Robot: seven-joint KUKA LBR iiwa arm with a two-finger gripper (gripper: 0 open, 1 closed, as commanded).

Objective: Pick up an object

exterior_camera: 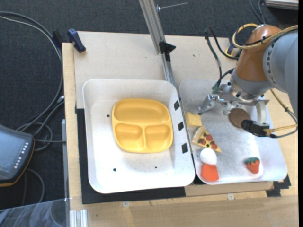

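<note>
Pincer (235, 109) of the grey arm (284, 56) hung over the upper part of the right bin (274, 148); whether it was released or clenched could not be told, and nothing showed in its grasp. Table (118, 56), pale and bare at the top, carried two white bins side by side. Left bin (94, 141) held a yellow divided plate (142, 125), lying flat near its middle. Right bin held the small objects: a brown disc (238, 117) just beside the pincer; a pale yellow wedge (192, 119) at the left wall; a pizza slice (207, 140) below the wedge; a white egg (208, 156) touching an orange piece (210, 173) at the lower left corner; a red strawberry (253, 164), well apart, lower right.
</note>
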